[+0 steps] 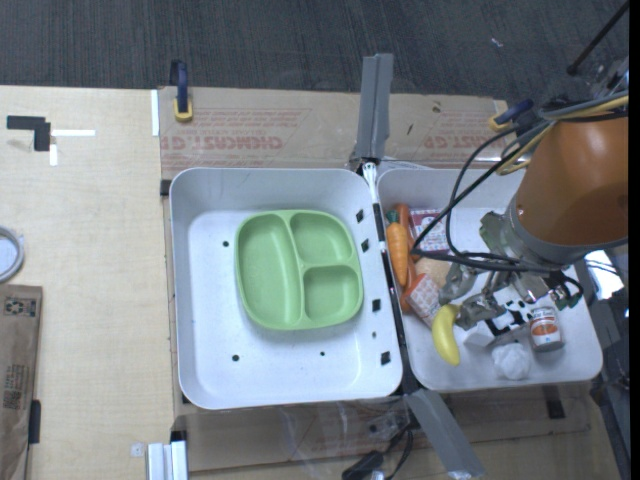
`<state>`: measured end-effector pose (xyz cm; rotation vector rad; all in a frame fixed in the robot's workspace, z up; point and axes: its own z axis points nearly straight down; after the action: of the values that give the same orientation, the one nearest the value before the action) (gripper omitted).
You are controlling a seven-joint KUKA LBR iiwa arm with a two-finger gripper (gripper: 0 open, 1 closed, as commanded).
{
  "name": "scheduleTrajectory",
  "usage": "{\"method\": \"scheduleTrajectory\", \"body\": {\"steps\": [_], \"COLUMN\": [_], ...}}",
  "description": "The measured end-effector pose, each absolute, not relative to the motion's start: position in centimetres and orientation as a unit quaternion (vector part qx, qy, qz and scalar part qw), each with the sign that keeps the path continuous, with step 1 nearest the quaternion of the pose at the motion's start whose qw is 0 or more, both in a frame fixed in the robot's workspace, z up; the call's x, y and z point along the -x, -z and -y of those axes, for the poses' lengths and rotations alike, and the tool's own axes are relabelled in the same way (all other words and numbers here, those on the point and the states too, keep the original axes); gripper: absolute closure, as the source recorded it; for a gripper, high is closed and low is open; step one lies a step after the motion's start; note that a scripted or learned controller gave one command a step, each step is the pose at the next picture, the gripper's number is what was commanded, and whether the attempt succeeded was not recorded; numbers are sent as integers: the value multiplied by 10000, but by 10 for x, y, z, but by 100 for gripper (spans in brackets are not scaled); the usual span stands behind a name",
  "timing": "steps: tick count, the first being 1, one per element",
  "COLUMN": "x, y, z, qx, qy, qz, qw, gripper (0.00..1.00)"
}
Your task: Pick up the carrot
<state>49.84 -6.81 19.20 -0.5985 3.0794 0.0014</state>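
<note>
The orange carrot (pixel 399 251) lies lengthwise along the left wall of the right bin (pixel 570 370), its top end near a red packet. My gripper (pixel 478 304) hangs over the middle of that bin, right of the carrot and apart from it, under the orange band of the arm. Cables and the wrist cover much of it. Just left of and below the gripper lies a yellow banana (pixel 445 334). I see nothing held by the gripper.
The left bin (pixel 190 298) holds a green divided plate (pixel 299 268). In the right bin lie a red-and-white packet (pixel 425 230), a small can with a red label (pixel 544 329) and a crumpled white object (pixel 512 361). A grey divider post (pixel 374 108) stands between the bins.
</note>
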Motion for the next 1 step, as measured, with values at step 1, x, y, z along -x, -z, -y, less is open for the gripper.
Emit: {"method": "scheduleTrajectory", "body": {"steps": [1], "x": [-486], "y": [-192], "z": [18], "qx": [94], "qy": [-3], "qz": [-10000], "qw": [9], "gripper": [100]}}
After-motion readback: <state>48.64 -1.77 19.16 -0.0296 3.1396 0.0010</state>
